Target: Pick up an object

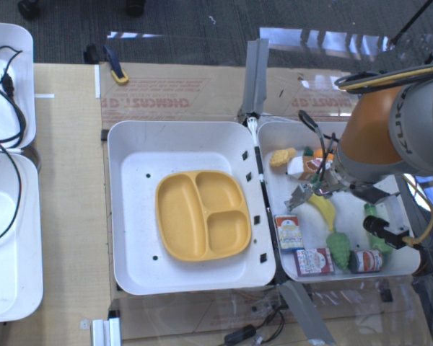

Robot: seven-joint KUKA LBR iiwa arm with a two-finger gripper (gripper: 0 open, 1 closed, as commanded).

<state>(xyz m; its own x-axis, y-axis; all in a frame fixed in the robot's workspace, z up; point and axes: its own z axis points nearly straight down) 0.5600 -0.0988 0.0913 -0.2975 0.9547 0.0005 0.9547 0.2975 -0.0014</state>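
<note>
the left bin carries a yellow divided plate and nothing else, while the right bin has the loose items: a small carton, a flat box, a banana, a green toy and a can. the gripper is low in the right bin, just above the banana, and i cannot tell whether it is apart or together. nothing looks lifted, so the pick seems not yet done.

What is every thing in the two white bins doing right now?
Yellow divided plastic tray: lying flat in the left bin.
Yellow banana: lying in the right bin, below the gripper.
Small red-and-white carton: lying flat.
Green bumpy toy: resting by the cartons.
Small can: on its side.
</note>
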